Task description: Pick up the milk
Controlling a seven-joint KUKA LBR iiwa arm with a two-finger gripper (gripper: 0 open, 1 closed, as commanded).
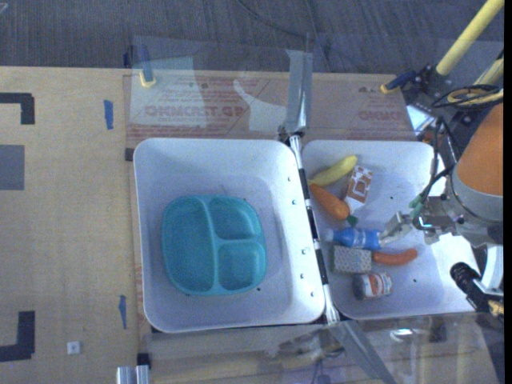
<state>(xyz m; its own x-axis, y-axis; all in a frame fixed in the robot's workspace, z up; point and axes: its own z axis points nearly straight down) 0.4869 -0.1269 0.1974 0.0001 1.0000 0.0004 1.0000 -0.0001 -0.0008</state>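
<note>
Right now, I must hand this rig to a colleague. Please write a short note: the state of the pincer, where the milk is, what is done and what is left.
Pincer: low over the right bin, just right of the blue bottle; it holds nothing. I cannot tell if it is open or shut.
Milk: small carton lying in the right bin, near the far wall, between the banana and the carrot. The pincer is apart from it.
Left bin: holds a teal divided plate.
Done: nothing; the milk is not yet grasped.
Left: move the pincer to the milk, grasp it, lift it.
</note>
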